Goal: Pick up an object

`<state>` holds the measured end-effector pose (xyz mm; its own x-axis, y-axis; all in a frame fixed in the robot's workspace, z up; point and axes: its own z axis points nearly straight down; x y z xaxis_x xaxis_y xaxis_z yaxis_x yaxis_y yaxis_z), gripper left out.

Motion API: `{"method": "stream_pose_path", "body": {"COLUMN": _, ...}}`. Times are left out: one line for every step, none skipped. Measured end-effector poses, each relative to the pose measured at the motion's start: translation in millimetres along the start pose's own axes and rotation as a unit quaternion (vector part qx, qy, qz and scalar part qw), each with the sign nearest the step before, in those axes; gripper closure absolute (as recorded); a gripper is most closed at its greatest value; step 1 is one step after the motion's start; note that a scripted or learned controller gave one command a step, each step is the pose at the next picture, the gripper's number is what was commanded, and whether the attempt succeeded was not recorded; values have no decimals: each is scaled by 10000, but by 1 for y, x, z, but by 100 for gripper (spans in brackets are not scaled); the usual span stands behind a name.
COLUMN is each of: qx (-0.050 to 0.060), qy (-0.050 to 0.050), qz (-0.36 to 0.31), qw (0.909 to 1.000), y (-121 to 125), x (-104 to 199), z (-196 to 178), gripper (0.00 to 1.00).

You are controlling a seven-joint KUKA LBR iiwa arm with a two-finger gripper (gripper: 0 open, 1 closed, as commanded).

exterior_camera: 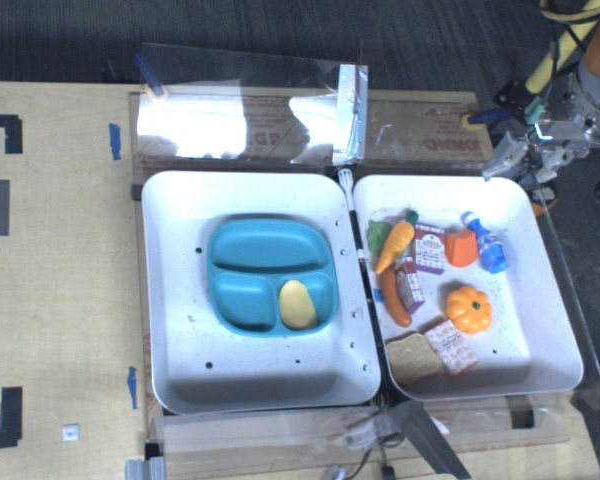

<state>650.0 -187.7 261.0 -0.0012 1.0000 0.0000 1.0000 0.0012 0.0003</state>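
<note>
- Over the far right corner of the bench, outside the bins, the two-finger gripper (525, 163) hangs at the end of the grey arm (580, 98), just beyond the back right corner of the right white bin (555, 298); whether it is open or closed cannot be told, and nothing shows between its tips.
- Yellow and black cables (570, 8) loop above the arm at the top right.
- Inside the right white bin lie the small toy foods: an orange carrot (395, 245) leaning against a green leafy piece (379, 235) near the bin's left wall.
- Just below the carrot, a reddish-brown sausage (394, 298) lies beside a dark printed packet (412, 288), with a pink-and-white carton (429, 248) just to their right.
- Toward the bin's back right, a small orange cup-like piece (461, 249) touches a blue-and-white bottle (487, 243).
- Near the middle sits an orange pumpkin (469, 309); in front of it lie a red-and-white wrapped packet (450, 346) and a tan slice of bread (413, 358), touching each other.
- At the centre of the left white bin (170, 298) rests a blue divided plastic tray (270, 273), with a yellow egg-shaped piece (297, 304) in its front right compartment.
- Behind both bins stands a clear plastic sheet (250, 118) catching glare, on the pale wooden bench (50, 298).
</note>
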Motion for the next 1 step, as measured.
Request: {"method": "stream_pose_path", "body": {"qx": 47, "qy": 9, "qz": 411, "qw": 9991, "y": -45, "x": 15, "z": 132, "gripper": 0}}
